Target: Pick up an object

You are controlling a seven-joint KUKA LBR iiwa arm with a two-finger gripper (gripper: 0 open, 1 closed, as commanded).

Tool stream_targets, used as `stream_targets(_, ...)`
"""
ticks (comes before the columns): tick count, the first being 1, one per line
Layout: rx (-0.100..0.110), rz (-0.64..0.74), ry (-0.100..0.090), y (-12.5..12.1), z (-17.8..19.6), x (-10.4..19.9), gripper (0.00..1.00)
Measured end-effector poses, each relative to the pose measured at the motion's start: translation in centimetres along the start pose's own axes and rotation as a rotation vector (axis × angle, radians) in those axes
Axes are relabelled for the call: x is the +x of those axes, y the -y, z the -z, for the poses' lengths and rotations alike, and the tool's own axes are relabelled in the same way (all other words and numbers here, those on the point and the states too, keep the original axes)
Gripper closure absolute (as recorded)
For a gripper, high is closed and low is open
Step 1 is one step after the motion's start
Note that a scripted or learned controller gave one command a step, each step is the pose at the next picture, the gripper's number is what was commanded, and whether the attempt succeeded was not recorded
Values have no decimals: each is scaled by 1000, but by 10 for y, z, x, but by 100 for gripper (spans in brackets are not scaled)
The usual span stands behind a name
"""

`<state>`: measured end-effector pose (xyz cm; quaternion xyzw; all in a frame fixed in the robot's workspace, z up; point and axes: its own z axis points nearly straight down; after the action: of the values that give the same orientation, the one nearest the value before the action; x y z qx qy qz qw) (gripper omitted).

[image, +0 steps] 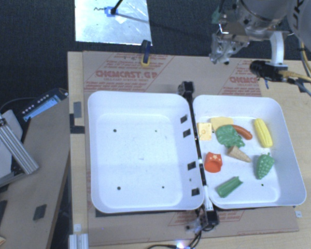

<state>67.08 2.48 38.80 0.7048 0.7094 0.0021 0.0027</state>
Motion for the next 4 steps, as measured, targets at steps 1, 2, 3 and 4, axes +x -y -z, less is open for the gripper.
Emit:
stream_targets(1, 4, 6, -5, 65, 20, 73, 100)
stream_targets(2, -1, -6, 0, -1, 37, 60, 100)
stream_targets(3, 3, -2, -1, 1, 55, 63, 100)
stream_targets(4, 3, -6, -1, 1, 72, 50, 100)
